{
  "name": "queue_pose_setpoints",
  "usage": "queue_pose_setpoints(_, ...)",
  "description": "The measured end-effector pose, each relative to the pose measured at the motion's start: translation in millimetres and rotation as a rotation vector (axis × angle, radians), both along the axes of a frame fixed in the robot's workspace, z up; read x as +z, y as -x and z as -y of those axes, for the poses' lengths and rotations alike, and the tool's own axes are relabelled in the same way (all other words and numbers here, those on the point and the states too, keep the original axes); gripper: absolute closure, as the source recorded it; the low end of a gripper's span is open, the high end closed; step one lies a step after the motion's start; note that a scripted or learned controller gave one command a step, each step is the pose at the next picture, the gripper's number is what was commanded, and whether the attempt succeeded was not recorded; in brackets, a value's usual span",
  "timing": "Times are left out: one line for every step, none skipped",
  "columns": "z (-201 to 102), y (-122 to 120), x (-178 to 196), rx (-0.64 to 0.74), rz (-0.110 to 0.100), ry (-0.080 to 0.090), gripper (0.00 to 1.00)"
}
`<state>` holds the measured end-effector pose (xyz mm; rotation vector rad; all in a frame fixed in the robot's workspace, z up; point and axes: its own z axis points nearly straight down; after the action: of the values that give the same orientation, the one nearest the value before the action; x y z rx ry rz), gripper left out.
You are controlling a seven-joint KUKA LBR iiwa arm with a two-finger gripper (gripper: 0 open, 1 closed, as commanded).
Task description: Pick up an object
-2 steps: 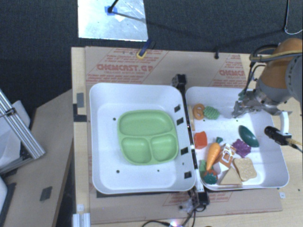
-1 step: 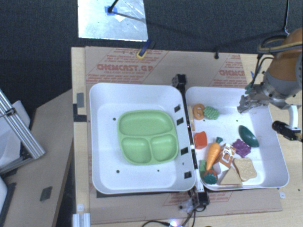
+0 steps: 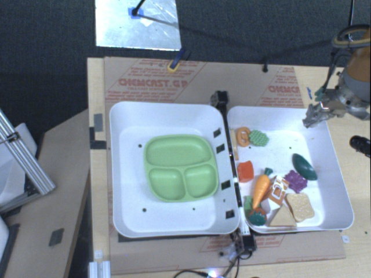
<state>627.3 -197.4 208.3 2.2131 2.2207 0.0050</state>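
1. Spanning most of the view, the worktop (image 3: 145,77) is a flat tan board with red printed lettering, and it runs off to the left of the pincer.
2. The left bin (image 3: 124,126), smooth white plastic with rounded corners, sits well left of the pincer and carries a pale green plate (image 3: 178,167) moulded into three compartments.
3. The right bin (image 3: 333,172), the same shallow white shell, lies just below and left of the pincer, its far right rim nearest to it.
4. The arm (image 3: 356,74) is grey metal and comes in from the right; the pincer (image 3: 315,116) hangs over the bin's upper right corner, apart from every toy. Whether it is parted or closed I cannot tell, and nothing shows in its grip.
5. The toy food is clustered below and left of the pincer, in the bin's lower half:
   - a tan slice of bread (image 3: 300,206), speckled and squarish;
   - an orange carrot (image 3: 261,189), tapered and tilted;
   - a dark green leaf-shaped piece (image 3: 304,166), glossy, the nearest to the pincer;
   - a purple bunch of grapes (image 3: 296,181), knobbly;
   - a red-orange block (image 3: 246,171);
   - a bumpy light green piece (image 3: 258,138) beside a pretzel (image 3: 242,135).
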Motion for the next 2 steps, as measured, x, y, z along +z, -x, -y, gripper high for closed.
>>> queue_pose_setpoints(0.3,-1.1,17.6,0.001,-0.002,-0.001,1.0)
queue_pose_setpoints(-46.1,9.7,13.7,0.005,-0.006,-0.003,1.0)
